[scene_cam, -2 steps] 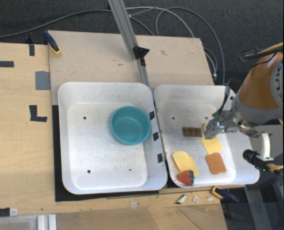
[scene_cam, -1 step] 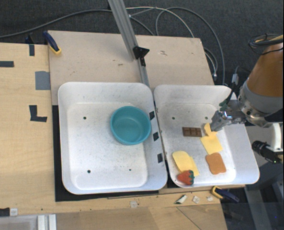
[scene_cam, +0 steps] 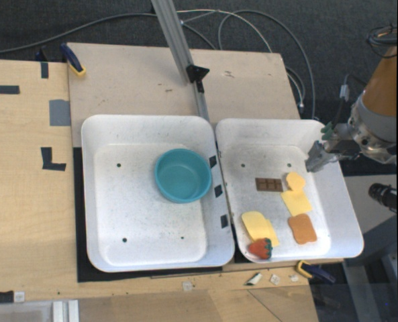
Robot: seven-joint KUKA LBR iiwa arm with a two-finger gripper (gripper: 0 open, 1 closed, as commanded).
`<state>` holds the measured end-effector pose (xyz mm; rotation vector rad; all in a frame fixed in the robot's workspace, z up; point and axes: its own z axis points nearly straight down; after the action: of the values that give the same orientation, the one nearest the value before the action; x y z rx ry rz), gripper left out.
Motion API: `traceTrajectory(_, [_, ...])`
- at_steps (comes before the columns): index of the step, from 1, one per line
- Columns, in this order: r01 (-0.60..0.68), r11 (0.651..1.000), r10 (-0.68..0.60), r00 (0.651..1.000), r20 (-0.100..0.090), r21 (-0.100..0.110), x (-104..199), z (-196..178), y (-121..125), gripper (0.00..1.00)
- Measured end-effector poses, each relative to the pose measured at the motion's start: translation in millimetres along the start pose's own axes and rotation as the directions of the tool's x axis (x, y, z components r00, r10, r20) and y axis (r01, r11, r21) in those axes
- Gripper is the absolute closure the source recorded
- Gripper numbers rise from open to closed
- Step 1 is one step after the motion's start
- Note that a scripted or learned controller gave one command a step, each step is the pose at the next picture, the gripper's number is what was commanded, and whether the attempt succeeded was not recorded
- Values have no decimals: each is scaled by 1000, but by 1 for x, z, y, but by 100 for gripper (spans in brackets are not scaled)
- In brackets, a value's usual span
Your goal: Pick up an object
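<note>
gripper (scene_cam: 317,158) hangs at the right bin's (scene_cam: 333,247) 2 o'clock rim, grasp state unclear; maybe bare. chocolate bar (scene_cam: 269,185) sits mid-bin, open floor toward 11 o'clock.

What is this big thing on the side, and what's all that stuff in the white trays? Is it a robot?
Yes, it's a robot arm, grey with an orange band, reaching in from the right side of the picture. The camera sits up high and looks down at a slant on a wooden bench. At the end of the arm is its claw, which it uses to grab things. Right now the claw is over the far right edge of the right tray, and I can't see anything in it.

The left tray has a blue bowl in it. The right tray has small pretend foods: a brown chocolate bar, some yellow pieces, another yellow piece, an orange piece and something red that looks like a strawberry. The robot's job is to pick one thing up.
</note>
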<state>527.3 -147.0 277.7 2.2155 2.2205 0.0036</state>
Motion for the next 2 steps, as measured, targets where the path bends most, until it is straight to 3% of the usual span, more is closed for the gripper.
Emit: traceTrajectory(2, [3,1000,-3,1000,-3,8,97,8,-23,100])
